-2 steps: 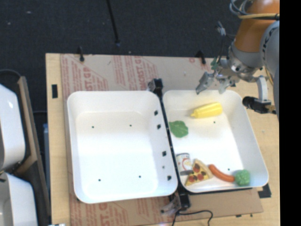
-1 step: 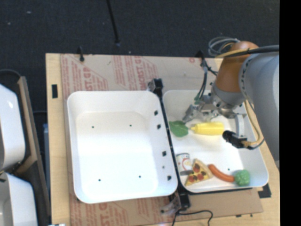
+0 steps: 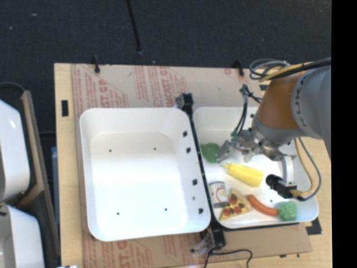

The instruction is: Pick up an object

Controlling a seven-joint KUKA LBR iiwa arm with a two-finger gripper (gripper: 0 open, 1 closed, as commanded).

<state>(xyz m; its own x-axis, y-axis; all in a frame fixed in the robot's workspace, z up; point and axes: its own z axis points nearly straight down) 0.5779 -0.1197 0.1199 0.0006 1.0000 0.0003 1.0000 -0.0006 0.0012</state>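
My gripper [image 3: 239, 148] hangs low in the right bin [image 3: 220, 116], below the orange-banded wrist. It sits just above the upper end of a yellow toy [image 3: 245, 174] and to the right of a green toy [image 3: 210, 152] by the bin's left wall. Nothing shows held in it. Along the bin's front lie a pizza slice [image 3: 234, 204], a red sausage [image 3: 261, 205] and a green broccoli piece [image 3: 287, 211]. A small white and red item [image 3: 218, 191] lies beside the pizza.
The left bin [image 3: 139, 172] stands directly beside the right one, with a black divider rail [image 3: 195, 155] between them. Cables loop from the arm over the right bin's right side [image 3: 304, 188]. The bench board [image 3: 139, 85] extends behind both bins.
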